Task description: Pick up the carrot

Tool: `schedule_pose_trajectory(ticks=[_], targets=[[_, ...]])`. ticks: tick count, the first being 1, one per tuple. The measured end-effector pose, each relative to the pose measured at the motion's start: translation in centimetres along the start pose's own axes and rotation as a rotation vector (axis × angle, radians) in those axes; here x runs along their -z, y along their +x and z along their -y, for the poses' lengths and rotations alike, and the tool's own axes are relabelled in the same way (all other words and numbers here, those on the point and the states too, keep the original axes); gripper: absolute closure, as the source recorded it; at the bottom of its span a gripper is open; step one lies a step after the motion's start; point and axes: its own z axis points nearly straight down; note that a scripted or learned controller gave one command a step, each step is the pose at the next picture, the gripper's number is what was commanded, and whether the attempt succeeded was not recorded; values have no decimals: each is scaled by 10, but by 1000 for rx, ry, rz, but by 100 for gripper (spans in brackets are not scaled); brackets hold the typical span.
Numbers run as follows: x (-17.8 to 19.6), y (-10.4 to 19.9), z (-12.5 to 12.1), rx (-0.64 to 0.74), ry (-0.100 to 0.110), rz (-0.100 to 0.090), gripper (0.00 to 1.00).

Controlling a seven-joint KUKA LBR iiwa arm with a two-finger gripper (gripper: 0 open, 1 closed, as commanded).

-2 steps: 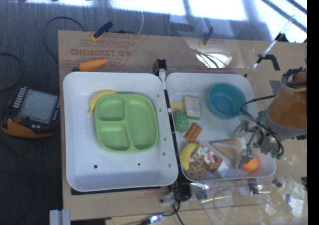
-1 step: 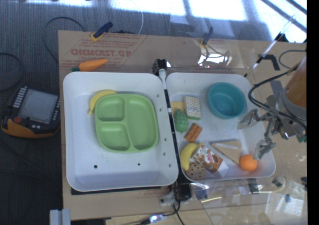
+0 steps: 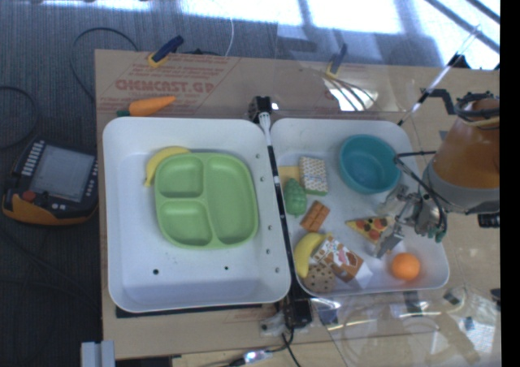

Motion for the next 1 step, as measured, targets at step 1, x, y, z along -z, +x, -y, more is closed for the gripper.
schedule_pose_trajectory(ticks=[1], targets=[[93, -85, -36, 82, 1, 14, 0]])
